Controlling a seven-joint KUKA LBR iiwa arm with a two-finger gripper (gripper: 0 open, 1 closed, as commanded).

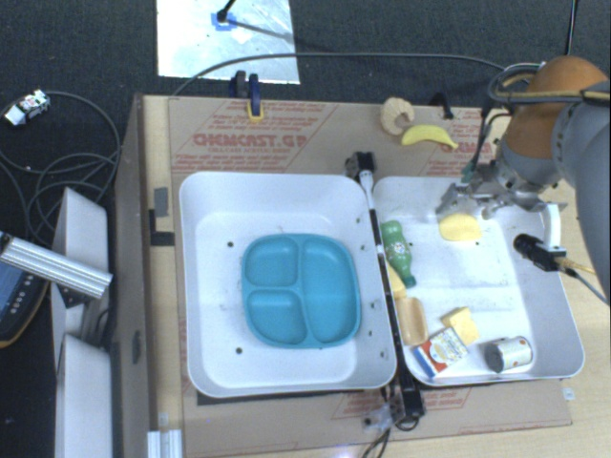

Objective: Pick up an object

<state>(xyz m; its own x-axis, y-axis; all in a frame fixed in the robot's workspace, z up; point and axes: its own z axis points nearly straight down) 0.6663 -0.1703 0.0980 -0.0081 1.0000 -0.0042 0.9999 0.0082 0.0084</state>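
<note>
I am seeing even, bright overhead light washing over the two shallow white plastic bins [286, 194], casting only soft shadows. Glare is flaring off the shiny silver sheet [227, 27] on the dark floor. Fine detail is looking slightly soft.

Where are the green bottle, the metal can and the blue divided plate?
green bottle [397, 253], camera view, mid-body.
metal can [510, 354], camera view, side wall.
blue divided plate [250, 267], camera view, left rim.

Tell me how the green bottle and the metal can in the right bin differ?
The green bottle is long and slim, lying along the right bin's left wall; the metal can is short, stubby and silvery, lying near the bin's front right corner. Both rest on their sides, untouched.
</note>
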